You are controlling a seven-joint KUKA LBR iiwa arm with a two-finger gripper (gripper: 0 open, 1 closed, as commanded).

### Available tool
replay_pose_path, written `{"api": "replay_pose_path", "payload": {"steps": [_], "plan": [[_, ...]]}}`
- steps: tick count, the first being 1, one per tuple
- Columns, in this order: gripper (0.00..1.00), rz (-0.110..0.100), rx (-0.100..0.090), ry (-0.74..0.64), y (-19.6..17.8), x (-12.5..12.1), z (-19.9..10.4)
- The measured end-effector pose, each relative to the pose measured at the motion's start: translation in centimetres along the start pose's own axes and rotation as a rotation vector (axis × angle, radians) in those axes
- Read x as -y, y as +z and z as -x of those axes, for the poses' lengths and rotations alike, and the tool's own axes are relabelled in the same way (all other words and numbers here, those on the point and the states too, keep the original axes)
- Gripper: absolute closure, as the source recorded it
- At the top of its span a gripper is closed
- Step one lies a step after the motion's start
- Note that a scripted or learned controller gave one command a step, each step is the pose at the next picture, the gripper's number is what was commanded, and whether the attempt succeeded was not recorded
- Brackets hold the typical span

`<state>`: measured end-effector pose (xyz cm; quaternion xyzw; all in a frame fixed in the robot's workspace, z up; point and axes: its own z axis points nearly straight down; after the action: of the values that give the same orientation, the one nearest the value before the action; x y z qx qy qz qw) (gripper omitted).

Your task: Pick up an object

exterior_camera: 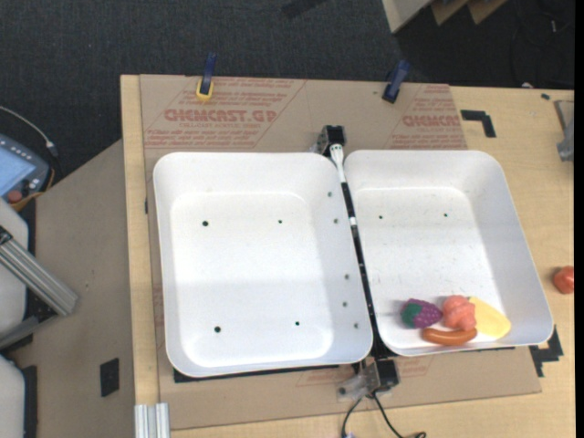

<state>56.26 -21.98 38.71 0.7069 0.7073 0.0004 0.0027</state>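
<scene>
Camera view is looking down on two shallow white bins sitting side by side on a cardboard-covered bench (274, 108). Small toy foods are lying clustered in the right bin's (438, 245) near right corner: a purple grape bunch (421, 313), an orange-red piece (458, 311), a yellow piece (493, 320) and a red-orange sausage (448, 336), all touching or nearly touching. An orange object (563, 280) is resting on the bench, right of that bin.

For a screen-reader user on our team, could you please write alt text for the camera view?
Two shallow white bins sit side by side on a bench; the right bin holds a small cluster of toys near its front edge: a purple piece, a pink-orange piece, a yellow piece and an orange sausage shape. The left bin shows bare white floor.
</scene>
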Motion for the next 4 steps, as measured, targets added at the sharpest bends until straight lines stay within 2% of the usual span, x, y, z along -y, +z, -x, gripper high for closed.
{"api": "replay_pose_path", "payload": {"steps": [1, 2, 4], "plan": [[1.00, 0.004, 0.003, -0.001, -1.1, -0.1, 0.0], [1.00, -0.006, -0.004, -0.002, 6.7, -2.8, -3.5], [1.00, 0.004, 0.002, -0.002, 4.3, -2.9, -3.3]]}}
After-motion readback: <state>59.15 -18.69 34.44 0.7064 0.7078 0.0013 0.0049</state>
